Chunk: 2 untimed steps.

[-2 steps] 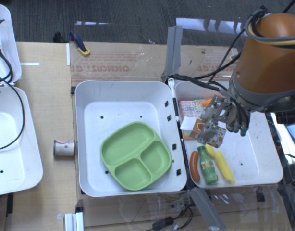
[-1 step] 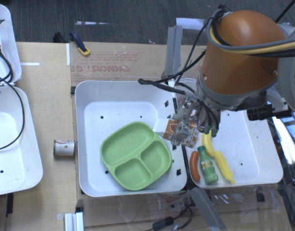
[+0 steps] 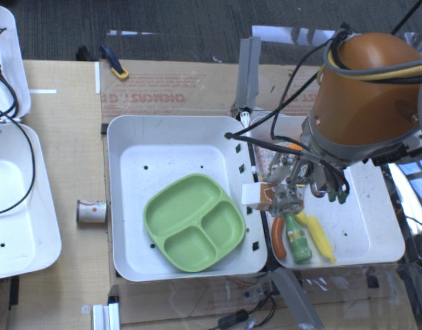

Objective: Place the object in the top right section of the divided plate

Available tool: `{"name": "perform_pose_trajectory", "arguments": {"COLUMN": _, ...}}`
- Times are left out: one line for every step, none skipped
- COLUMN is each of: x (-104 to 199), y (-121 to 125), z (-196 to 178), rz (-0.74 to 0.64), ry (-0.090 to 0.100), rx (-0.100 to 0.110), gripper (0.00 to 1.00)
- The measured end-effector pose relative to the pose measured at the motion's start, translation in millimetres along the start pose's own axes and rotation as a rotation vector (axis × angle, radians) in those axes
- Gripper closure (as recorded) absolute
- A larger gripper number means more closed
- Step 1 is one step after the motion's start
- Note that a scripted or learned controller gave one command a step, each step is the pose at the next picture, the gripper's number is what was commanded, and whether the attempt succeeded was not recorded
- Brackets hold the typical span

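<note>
My gripper (image 3: 288,199) hangs low over the near left part of the right bin (image 3: 376,253), just above the pile of toy food, and its tip is too cluttered with cables and shadow for me to tell how it stands, or whether anything is caught in it. Directly below it lie a green bottle-shaped piece (image 3: 298,243), a yellow piece (image 3: 319,238) to its right and an orange-red piece (image 3: 278,238) to its left, all close together on the bin floor. Whichever is my object, I judge it not yet lifted. Across the wall, in the left bin (image 3: 128,157), sits the green divided plate (image 3: 194,222), tilted, with all three sections bare. So the pick, the carry across and the drop into the top right section all seem left to do
</note>
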State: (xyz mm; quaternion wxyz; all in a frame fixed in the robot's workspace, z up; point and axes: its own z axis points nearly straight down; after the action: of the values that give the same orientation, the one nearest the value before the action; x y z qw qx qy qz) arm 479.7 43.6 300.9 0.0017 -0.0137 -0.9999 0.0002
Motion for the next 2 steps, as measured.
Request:
{"name": "perform_pose_trajectory", "arguments": {"x": 0.9, "y": 14.4, "z": 1.4, "rz": 0.141, "ry": 0.000, "rx": 0.000, "gripper": 1.00}}
{"name": "perform_pose_trajectory", "arguments": {"x": -1.5, "y": -46.8, "z": -33.7, "rz": -0.058, "ry": -0.004, "rx": 0.000, "gripper": 1.00}}
